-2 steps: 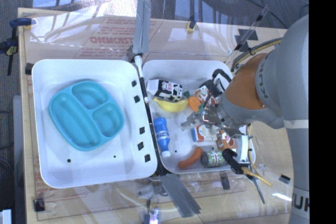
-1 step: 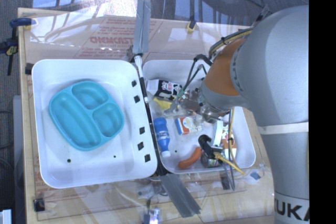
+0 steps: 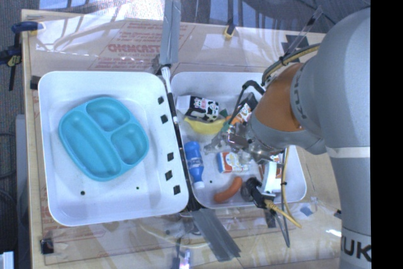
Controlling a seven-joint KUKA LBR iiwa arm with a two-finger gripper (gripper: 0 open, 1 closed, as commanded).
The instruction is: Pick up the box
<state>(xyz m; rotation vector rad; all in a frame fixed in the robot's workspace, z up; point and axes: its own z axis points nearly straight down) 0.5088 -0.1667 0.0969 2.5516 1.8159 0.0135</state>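
Two white bins (image 3: 56, 198) are carried side by side on the table. The box (image 3: 234, 162) lies in the right bin, just beneath the jaws (image 3: 242, 143), whose opening cannot be told. An approach is judged underway; lowering squarely onto it is called for next.

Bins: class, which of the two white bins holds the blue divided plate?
The left bin; it holds the blue plate, while the right bin holds mixed small items.
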